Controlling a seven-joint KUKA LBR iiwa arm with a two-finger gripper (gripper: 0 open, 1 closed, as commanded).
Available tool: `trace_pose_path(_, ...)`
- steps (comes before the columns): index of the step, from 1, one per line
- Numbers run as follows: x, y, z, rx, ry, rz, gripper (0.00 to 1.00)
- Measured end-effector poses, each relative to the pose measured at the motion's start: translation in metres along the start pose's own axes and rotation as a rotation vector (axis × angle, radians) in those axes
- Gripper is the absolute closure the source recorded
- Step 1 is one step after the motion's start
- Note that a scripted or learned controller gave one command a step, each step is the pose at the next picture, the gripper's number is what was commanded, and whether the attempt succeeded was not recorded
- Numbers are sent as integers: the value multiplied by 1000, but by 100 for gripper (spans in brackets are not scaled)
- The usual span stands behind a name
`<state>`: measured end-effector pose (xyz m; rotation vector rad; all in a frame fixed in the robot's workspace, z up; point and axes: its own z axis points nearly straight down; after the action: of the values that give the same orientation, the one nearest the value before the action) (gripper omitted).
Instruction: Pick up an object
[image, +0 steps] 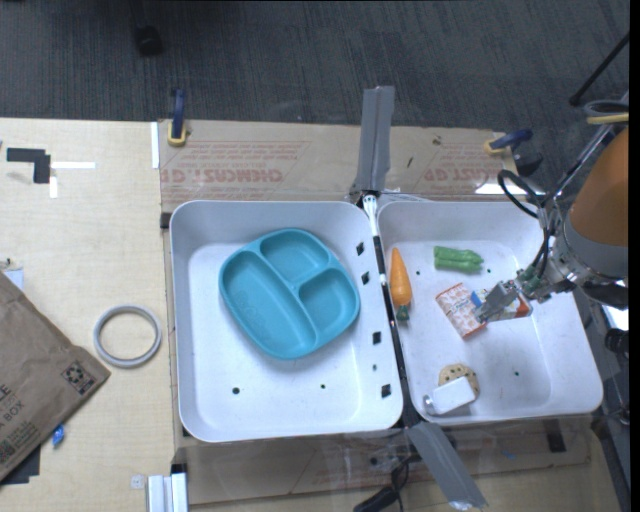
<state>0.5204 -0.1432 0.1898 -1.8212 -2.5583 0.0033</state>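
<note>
Closing in on the red-and-white packet (455, 308) in the right bin (590, 400), with the gripper (497, 302) low over the bin floor and reaching in from the right

Cannot tell from this slant how wide open or how tightly shut, nor whether anything is held; too small and blurred at the tip, with an orange-red patch just behind it, possibly part of the tool, possibly not

To do this step well:
- Treat the packet as the likely target, being the nearest thing by far
- Centre over its middle rather than its right edge; flat and thin by the look of it, so probably prone to sliding away under a glancing touch
- Come straight down, press near the floor, close slowly, then lift a little and check for a real hold before rising
- Keep off the bin wall on the right

Packet lying flat, slightly tilted, mid-bin, just left of the gripper tip, touching or nearly so; not seen inside the grip

Other candidates, all apart from the tip: carrot (399, 280) along the divider, green piece (459, 260) above the packet, tan cookie (458, 378) with a white block (450, 400) at the near edge

Blue divided plate (290, 292) in the left bin (200, 400), well away
</note>
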Motion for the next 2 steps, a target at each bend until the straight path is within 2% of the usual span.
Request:
trace_pose_path(1, 36, 44, -36, 0, -1, 141, 100)
trace_pose_path(2, 52, -16, -76, -1, 0, -107, 100)
